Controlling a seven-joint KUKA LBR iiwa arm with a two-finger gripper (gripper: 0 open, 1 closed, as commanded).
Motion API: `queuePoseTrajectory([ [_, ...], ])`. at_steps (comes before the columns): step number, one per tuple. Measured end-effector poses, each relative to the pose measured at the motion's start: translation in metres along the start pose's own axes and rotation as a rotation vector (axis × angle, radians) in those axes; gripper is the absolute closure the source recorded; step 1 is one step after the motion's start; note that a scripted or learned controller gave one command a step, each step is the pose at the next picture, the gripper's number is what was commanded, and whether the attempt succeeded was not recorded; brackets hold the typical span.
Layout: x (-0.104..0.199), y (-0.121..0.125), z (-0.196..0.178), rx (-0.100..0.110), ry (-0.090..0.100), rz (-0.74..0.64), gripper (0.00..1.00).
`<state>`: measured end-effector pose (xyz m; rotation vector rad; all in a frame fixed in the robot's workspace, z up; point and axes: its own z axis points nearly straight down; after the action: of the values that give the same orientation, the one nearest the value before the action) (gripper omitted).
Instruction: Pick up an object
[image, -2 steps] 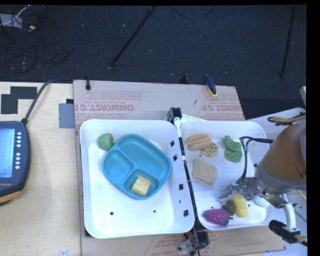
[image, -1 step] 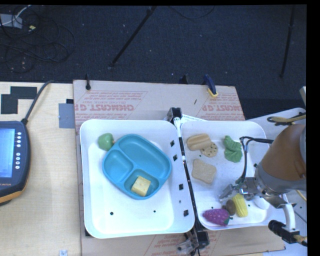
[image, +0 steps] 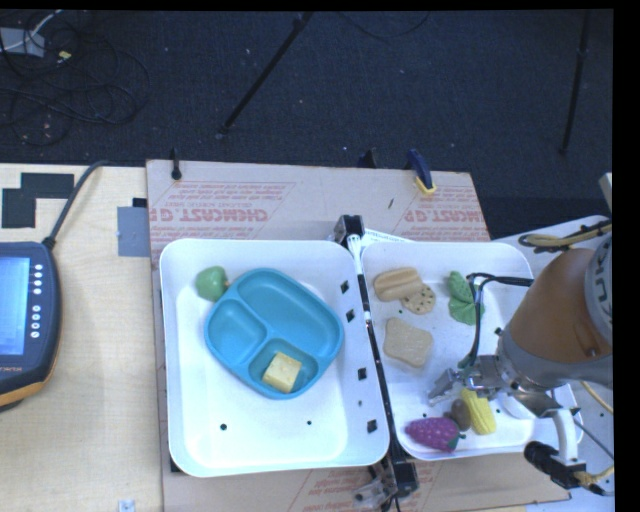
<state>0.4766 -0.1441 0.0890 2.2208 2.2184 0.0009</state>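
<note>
Camera view: gripper (image: 462, 385) low in right bin (image: 520, 262), lower right of frame, beside yellow corn (image: 479, 412) and purple grapes (image: 434, 432); likely targeting corn. Whether it's released or clenched, cannot tell.

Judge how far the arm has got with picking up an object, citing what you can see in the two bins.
Done: the gripper has reached low into the right bin, beside the yellow corn and purple grapes.
In hand: nothing visibly lifted; whether it grips anything cannot be told.
Left: secure one item, perhaps the corn, and raise it clear.
</note>
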Motion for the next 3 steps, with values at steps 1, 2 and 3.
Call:
queuePoseTrajectory([
  [1, -0.004, 0.0, 0.0, 0.002, 0.004, -0.001, 0.0],
  [2, -0.012, 0.0, 0.0, 0.002, 0.005, -0.002, 0.0],
  [3, -0.012, 0.001, -0.01, 0.002, 0.007, 0.001, 1.0],
])
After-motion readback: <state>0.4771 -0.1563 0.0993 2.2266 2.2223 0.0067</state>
